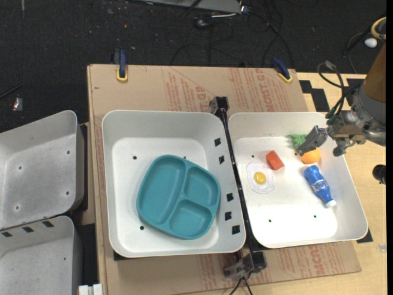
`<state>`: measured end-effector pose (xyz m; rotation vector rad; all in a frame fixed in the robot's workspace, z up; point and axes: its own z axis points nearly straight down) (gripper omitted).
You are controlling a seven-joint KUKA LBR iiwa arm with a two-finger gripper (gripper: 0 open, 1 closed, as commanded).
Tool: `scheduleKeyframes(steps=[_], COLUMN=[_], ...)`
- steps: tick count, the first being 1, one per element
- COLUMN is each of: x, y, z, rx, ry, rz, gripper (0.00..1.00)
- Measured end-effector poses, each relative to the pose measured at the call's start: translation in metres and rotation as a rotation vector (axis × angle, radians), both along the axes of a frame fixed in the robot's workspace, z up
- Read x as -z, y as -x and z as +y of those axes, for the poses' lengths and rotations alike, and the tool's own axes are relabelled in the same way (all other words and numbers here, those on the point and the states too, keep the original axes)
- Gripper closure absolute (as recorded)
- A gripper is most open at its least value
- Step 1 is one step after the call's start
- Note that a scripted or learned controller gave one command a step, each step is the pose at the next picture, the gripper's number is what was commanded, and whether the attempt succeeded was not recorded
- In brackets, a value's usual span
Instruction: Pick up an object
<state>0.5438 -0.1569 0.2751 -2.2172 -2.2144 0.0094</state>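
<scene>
Objects for picking lie loose in the right bin (288, 229), the one nearer the arm. Nearest the camera is a blue bottle (319, 185) with a white cap, lying on its side and slanted, cap end toward the bin's front right corner. Left of it, well apart, a fried-egg toy (260, 179) lies flat, white with a yellow yolk. Just beyond the egg sits a small orange-red block (274, 160). Farther back, an orange rounded piece (311, 156) lies touching or just beside a green leafy piece (298, 141) near the bin's back wall.

Over those two hangs the claw (319, 137), its dark finger (313, 140) angled down toward the orange piece; nothing is visibly held, and I cannot tell whether it is spread or closed. The grey arm (368, 112) reaches in from the right.

In the left bin (120, 183) a teal divided tray (178, 196) with three compartments lies tilted on the floor. Both bins rest on a brown board on the desk (178, 85).
</scene>
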Motion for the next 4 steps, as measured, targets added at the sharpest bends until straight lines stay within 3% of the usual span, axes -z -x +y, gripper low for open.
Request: scheduleKeyframes(steps=[1,4], x=[-0.005,0.132], y=[-0.002,0.002], z=[0.0,0.005], rx=[-0.002,0.0], ry=[0.002,0.0], rz=[-0.009,-0.006], gripper=[0.0,0.0])
